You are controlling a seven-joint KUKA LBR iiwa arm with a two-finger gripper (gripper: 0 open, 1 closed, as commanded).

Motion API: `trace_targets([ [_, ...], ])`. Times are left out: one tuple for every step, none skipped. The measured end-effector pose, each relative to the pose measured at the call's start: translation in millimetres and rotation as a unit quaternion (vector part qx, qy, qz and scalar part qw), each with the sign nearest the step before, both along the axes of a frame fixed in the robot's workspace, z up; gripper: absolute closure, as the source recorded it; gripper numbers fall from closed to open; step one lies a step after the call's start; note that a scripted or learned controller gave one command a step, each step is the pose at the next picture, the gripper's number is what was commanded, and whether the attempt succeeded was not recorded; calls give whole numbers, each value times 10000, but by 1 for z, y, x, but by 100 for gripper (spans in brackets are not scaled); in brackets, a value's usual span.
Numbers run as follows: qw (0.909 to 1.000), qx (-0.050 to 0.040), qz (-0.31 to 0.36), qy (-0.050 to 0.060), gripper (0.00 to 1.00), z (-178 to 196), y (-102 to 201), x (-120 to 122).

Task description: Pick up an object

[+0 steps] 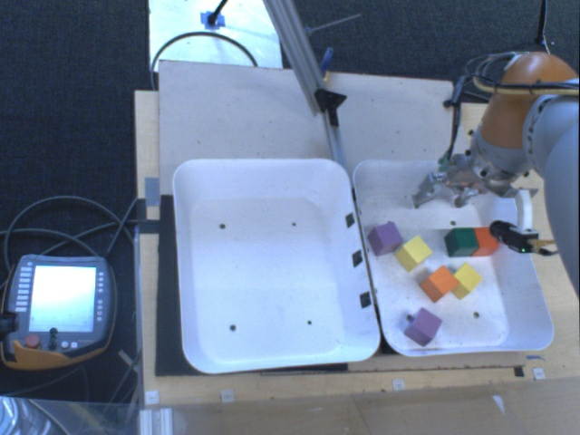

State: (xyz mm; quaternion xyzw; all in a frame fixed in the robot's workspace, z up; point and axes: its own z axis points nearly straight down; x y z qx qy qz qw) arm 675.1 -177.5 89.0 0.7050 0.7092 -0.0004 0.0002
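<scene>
The gripper (444, 190) hovers with fingers spread and nothing between them over the right bin (535, 329). The blocks, among them a purple cube (384, 237) and a yellow block (414, 252), lie unlifted; the pick appears yet to begin.

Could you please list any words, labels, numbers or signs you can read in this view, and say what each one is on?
There is no readable text.
The teach pendant left of the bench has a bright, washed-out screen; anything on it is unreadable.
The small black tags on the rim between the bins are too small to read.
</scene>
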Motion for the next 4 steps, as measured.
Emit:
trace_targets([
  [10000,-12,15,-32,100,14,-1,2],
  [10000,-5,-12,-38,100,65,2,-4],
  [10000,-9,-16,-40,100,115,-7,-5],
  [10000,-4,-7,-32,100,139,-7,-3],
])
